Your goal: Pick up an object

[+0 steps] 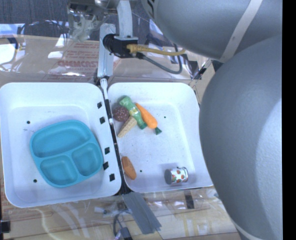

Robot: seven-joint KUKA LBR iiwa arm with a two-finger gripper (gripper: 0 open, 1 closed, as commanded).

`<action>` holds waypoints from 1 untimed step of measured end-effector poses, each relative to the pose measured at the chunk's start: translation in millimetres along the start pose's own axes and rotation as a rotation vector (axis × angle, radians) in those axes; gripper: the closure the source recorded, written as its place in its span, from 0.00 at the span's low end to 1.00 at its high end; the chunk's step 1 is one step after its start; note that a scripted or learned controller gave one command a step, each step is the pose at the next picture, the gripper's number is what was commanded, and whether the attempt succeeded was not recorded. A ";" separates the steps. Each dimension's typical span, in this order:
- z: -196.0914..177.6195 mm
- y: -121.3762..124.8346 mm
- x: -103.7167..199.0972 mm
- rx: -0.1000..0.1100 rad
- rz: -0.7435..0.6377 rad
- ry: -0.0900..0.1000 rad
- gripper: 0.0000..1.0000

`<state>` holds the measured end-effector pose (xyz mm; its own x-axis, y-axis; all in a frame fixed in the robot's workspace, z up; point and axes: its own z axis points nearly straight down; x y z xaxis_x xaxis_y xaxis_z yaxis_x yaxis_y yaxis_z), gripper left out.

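Note:
The right bin (188, 134) holds a cluster of toy food near its back left corner: an orange carrot (147, 116), a green piece (131, 109), a dark brown round piece (120, 114) and a tan wedge (126, 127). A brown oval roll (129, 168) lies by the bin's left wall near the front. A small can with red spots (176, 175) lies on its side at the front. My gripper (83, 20) hangs at the top of the view, beyond the back edge of the left bin, high above the bench and away from all the objects.
The left bin (13, 114) holds a blue divided plate (65, 151). A divider with black clips (108, 134) separates the bins. The grey arm (238, 84) covers the upper right and right side of the view. A grey strip (140, 211) lies on the bench in front.

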<state>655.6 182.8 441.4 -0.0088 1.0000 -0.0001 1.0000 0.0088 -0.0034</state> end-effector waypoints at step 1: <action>0.2 0.0 -18.7 0.002 0.001 0.000 1.00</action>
